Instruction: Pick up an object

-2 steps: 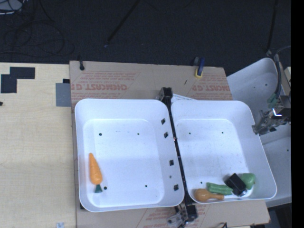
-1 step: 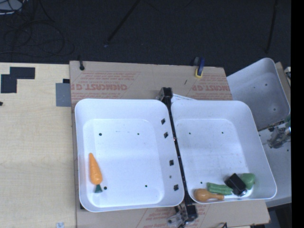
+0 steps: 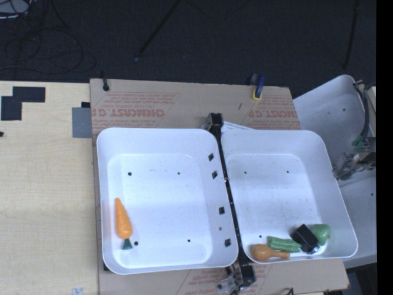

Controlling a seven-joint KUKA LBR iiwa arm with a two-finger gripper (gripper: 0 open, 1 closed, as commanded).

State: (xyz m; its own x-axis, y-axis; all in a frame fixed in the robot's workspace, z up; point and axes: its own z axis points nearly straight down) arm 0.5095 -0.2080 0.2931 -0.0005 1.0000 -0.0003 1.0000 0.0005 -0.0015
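carrot point(image 3: 123, 219) in left bin point(image 3: 110, 146), near front-left corner: orange, tapered, green stub toward front. right bin point(image 3: 331, 165) front edge: orange pear-shaped piece point(image 3: 268, 252), green pod point(image 3: 284, 244), black block point(image 3: 305, 238), green lump point(image 3: 320, 232), all bunched together. claw state: cannot tell.

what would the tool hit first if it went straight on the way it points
Hard to tell: the tool is small and blurred beside the right bin. If it points down, as it seems, it would likely first meet the pale sheet under it.
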